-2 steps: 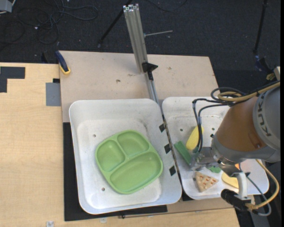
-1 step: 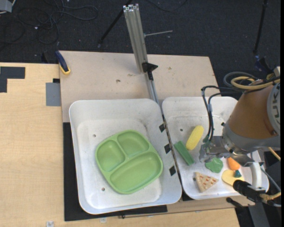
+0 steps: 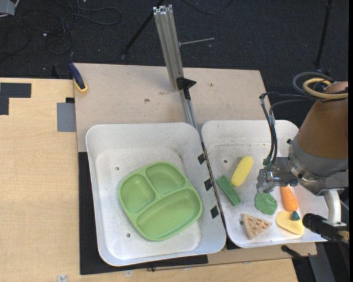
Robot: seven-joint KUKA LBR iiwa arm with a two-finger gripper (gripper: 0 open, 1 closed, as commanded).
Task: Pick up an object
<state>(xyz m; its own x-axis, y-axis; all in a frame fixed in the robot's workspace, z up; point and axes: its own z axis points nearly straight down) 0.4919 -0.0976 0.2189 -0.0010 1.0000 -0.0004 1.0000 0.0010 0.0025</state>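
Nearest to you, at the front rim of the right bin (image 3: 223, 135), lie a toy pizza slice (image 3: 255, 225) and, just right of it, a yellow wedge with a green spot (image 3: 291, 222). Use the green leafy toy (image 3: 266, 203) as your landmark: it sits just behind those two, and the gripper (image 3: 269, 178) hangs directly above it, close enough that I judge it the likely target. You cannot tell from this view whether the gripper is spread or pressed together, and nothing shows between its tips. Just right of the leafy toy lies a toy carrot (image 3: 289, 198), partly under the arm (image 3: 323, 135). Left of it a dark green block (image 3: 228, 190) lies slanted, and behind-left rests a yellow corn cob (image 3: 242, 171).

Everything graspable is scattered loose in this bin, presumably tipped in so any piece can be taken. Well left of the leafy toy, the left bin (image 3: 100, 151) holds a green divided plate (image 3: 160, 201), lying flat with its compartments bare. Both bins rest on the table (image 3: 129, 93).
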